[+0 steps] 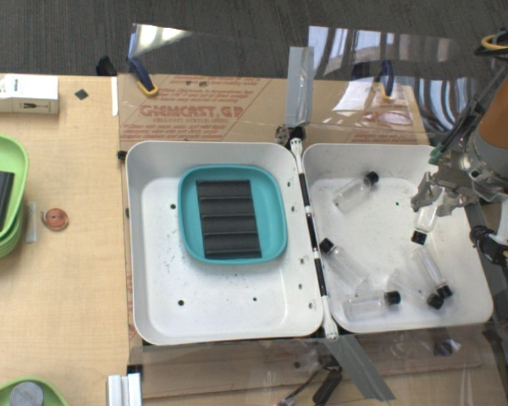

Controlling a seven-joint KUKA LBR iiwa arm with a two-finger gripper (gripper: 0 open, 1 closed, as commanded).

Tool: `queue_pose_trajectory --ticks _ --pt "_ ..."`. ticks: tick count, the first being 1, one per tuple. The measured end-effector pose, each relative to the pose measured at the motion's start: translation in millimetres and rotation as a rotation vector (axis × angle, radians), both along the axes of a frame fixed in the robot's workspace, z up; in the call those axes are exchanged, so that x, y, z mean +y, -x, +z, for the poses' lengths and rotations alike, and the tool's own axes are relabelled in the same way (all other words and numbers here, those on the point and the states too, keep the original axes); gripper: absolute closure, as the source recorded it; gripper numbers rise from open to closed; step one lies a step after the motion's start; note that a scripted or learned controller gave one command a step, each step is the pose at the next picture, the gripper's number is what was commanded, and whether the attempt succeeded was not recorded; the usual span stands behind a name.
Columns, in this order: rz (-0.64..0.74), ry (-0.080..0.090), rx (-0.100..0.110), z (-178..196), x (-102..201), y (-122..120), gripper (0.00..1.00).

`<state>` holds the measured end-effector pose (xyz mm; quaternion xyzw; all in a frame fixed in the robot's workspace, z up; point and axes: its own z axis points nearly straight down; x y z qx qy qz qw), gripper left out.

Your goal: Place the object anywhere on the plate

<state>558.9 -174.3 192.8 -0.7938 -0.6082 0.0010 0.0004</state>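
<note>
The camera view showed the tool [427, 218] clamped on a clear vial [424, 224] above the right bin [339, 163], four more vials [354, 192] lying below, well apart from the teal plate [233, 214] in the left bin [152, 311].

Robotics lab: wooden bench [59, 311] carried paired white bins [152, 311], taped cardboard backing [203, 108], clamps [141, 76], over grey carpet [237, 7].

2 white bins [144, 311] | 1 teal plate [233, 214] | 5 clear vials [356, 193]
</note>
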Motion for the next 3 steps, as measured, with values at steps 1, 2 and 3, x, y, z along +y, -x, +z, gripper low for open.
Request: queue_pose_trajectory --ticks 1,2,3 --pt "0.0 0.0 0.0 0.0 -0.1 0.0 0.0" --pt "-0.077 0.001 0.0 82.2 -37.1 29.6 0.0" --pt "-0.136 0.001 0.001 220.0 -37.6 28.3 0.0"
